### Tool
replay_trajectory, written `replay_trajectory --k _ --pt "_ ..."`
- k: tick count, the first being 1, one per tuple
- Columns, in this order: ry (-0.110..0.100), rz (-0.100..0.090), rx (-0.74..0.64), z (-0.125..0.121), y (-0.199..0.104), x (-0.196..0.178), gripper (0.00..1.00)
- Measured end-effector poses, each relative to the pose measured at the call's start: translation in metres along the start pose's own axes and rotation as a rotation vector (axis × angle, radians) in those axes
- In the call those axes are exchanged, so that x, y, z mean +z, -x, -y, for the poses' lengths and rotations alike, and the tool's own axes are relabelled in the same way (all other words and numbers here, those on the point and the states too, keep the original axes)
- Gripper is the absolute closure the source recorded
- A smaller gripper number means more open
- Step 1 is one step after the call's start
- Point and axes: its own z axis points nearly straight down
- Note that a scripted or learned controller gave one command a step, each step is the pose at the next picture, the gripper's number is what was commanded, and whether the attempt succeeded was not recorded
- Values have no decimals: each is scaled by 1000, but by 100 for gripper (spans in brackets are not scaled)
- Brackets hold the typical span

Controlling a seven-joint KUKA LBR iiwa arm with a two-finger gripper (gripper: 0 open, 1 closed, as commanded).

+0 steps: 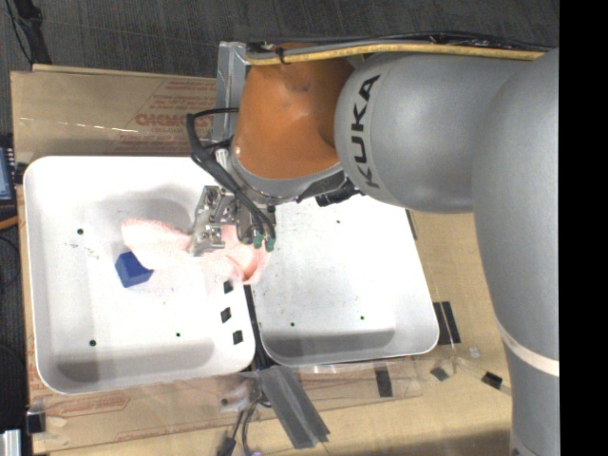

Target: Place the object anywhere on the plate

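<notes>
- End effector (231, 224) low over the inner wall between the two bins, at the right-hand side of the pale pink plate (166, 236); open or closed cannot be told from this angle, and nothing visibly gripped.
- Blue block (133, 269), the likely task object, lying in the left bin (57, 369) at the plate's left edge, well apart from the end effector. Seemingly touching or overlapping the pink, though how much of it rests on the plate is unclear.
- Risk one: judged from here, counting the placement as done while the block sits only half on the rim. Any nudge to the plate could tip it off onto the bin floor.
- Risk two: dragging the plate. With the end effector so close to the plate's right side, a sideways or careless upward move could catch the thin edge and slide or flip it, shedding the block.
- Risk three: striking the wall shared with the right bin (332, 340), just beside the end effector. A low traverse could knock it and jolt both bins.
- Risk four: black cables (204, 145) looping off the wrist under the orange band (285, 112), hanging near the left bin's rear rim, could snag during a swing.
- Tabletop (465, 350) and cardboard (114, 103) behind the bins: no evident hazard.
</notes>
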Motion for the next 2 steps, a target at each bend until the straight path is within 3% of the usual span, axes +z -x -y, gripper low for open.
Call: replay_trajectory --k 1,2 --pt "1 2 -75 -51 -3 -10 100" --pt "0 3 -74 -51 -3 -10 0"
